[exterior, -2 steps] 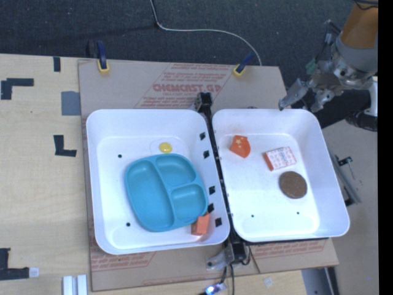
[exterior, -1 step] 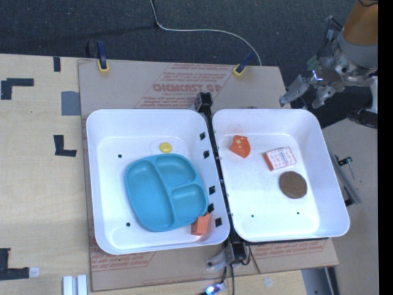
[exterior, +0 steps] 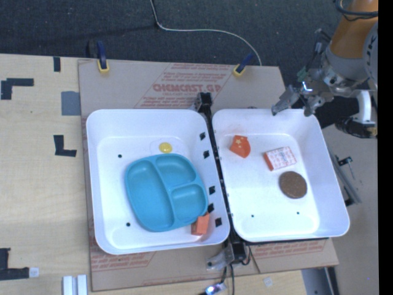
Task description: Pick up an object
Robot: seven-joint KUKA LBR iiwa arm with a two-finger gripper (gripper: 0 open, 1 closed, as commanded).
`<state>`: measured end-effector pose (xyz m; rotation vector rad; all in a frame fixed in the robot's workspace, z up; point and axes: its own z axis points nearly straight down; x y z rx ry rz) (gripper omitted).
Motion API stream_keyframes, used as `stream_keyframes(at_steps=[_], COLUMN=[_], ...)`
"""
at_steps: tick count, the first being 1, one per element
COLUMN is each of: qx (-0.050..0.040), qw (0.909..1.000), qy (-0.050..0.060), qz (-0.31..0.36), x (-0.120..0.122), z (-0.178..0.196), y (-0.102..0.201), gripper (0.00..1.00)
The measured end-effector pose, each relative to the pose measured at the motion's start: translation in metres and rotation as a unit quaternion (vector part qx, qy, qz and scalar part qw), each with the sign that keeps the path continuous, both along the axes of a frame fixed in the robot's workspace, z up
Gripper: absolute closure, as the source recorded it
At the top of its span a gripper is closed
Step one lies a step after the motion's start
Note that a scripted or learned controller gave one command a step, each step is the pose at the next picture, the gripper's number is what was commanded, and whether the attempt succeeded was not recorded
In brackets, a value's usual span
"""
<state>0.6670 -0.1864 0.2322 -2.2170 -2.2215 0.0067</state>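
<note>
The right bin (exterior: 325, 165) holds an orange-red wedge (exterior: 240, 145), a small red-and-white packet (exterior: 280, 158) and a brown round disc (exterior: 293, 184). In the left bin (exterior: 101, 165) lie a blue divided plate (exterior: 165, 190), a small yellow piece (exterior: 165, 147) behind it, and an orange block (exterior: 200, 225) at the plate's front right corner. My gripper (exterior: 296, 101) hangs above the right bin's far right corner, its two fingers spread open with nothing between them.
A black divider (exterior: 212, 158) runs between the two bins. Blue-and-yellow clamps (exterior: 101, 60) (exterior: 243, 64) pin the brown board at the back. A cable (exterior: 202, 31) trails across the dark floor beyond.
</note>
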Motion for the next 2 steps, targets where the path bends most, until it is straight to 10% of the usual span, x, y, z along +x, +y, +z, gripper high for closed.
stream_keyframes(at_steps=[2], qx=[-0.0002], qw=[1.0], qy=[0.0], qz=[0.0], x=[0.001], z=[-0.115], y=[-0.004], gripper=[0.0])
